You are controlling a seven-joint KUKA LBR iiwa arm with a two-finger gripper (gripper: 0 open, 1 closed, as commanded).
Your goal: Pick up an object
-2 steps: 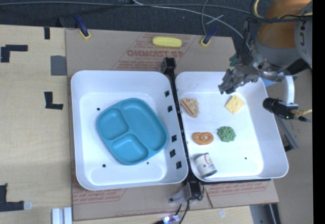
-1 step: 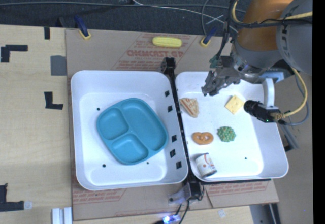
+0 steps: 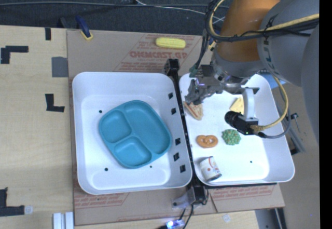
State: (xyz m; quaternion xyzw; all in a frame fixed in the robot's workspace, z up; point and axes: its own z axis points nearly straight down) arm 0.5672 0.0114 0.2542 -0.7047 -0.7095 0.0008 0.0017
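Camera view, looking down: gripper (image 3: 195,96) hovering over the right bin (image 3: 270,171), finger spread impossible to tell (hidden by the wrist). Lying just beneath it, a tan sandwich wedge (image 3: 195,111), long axis running diagonally toward lower right. Sitting nearby: a pretzel (image 3: 207,141), green broccoli (image 3: 231,137), a small can (image 3: 210,167). Resting in the left bin (image 3: 88,119), a blue divided plate (image 3: 135,133).

Glossy blue plastic tray (image 3: 135,134), matt cardboard (image 3: 145,56)

Hidden under the grey arm with its orange band (image 3: 249,12): far right corner of the shallow white right-hand bin (image 3: 270,171). Partly covered: small yellow wedge (image 3: 237,104). Too blurred to identify: white-and-red cylinder (image 3: 210,168).
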